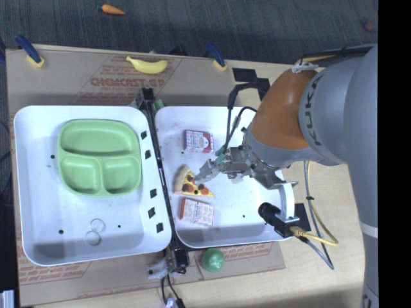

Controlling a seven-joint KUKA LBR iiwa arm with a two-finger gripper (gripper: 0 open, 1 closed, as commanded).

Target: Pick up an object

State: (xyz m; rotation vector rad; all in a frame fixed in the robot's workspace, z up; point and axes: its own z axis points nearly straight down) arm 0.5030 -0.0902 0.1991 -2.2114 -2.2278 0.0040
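Gripper (pixel 207 169) position: over the right bin (pixel 247 233), at the end of the grey arm (pixel 334 114) that enters from the right, with the orange band (pixel 282 117) directly above the wrist. The finger tips lie just right of the pizza slice (pixel 190 183), close to it; contact cannot be confirmed. Finger state cannot be determined at this resolution, and no object is visible between the fingers.

Right bin contents: the pizza slice lies near the left wall at mid-depth. A small pink-and-white carton (pixel 198 140) lies on the far side of it, apart from it. A second carton with an orange-and-white face (pixel 196 212) lies on the near side, just below the slice.

Left bin (pixel 32 185) contents: a green divided tray (pixel 99 156) sits flat in the far half.

Outside the bins: a yellow banana (pixel 147 63) rests on the cardboard (pixel 96 82) beyond the far edge. A green ball (pixel 212 260) rests at the near edge, just below the right bin. A small orange object (pixel 113 9) lies on the dark floor far beyond the bench. Blue clamps (pixel 29 50) grip the far edge of the cardboard.
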